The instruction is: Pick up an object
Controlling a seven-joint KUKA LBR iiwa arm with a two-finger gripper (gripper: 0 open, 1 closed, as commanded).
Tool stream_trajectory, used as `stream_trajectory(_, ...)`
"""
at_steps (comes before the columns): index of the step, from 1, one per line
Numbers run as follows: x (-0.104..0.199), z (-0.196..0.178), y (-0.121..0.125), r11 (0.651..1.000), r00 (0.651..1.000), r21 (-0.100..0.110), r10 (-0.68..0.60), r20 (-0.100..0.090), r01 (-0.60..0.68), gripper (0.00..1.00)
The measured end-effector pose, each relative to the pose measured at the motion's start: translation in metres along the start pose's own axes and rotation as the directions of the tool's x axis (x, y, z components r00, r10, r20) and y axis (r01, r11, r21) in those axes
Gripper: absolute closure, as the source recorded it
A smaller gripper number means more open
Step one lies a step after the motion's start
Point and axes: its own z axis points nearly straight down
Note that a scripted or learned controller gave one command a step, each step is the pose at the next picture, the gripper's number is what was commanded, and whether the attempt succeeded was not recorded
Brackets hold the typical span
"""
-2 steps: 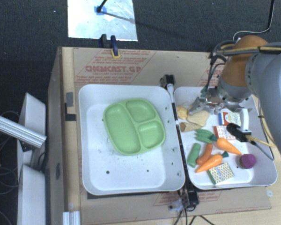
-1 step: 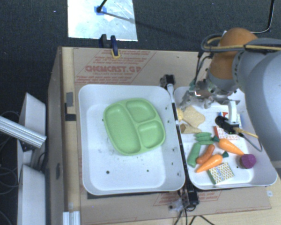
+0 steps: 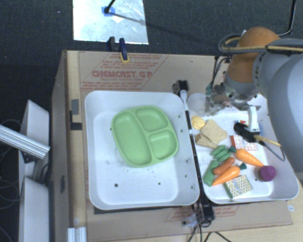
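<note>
The two white bins (image 3: 141, 195) look like smooth plastic with a soft shine. The green divided plate (image 3: 144, 135) is matt plastic. The carrots (image 3: 248, 157) are glossy. The bench (image 3: 122, 73) is covered by brown printed cardboard. The arm (image 3: 288, 84) is smooth grey metal.

Cardboard-topped bench (image 3: 126, 74) carries two white bins (image 3: 106, 185) side by side.

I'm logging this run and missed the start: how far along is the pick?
Nothing looks picked yet. The carrots, the purple piece, the crackers and the patterned block all lie in the right bin. The gripper hangs over that bin's far corner, nothing visibly held. The green plate lies in the left bin. Closing on something and lifting it are left.
</note>
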Motion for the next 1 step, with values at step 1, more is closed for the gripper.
stream_trajectory(1, 0.0000, 0.0001, -0.0001, 1.000, 1.000, 0.000, -0.001, 0.000, 0.001, 0.00)
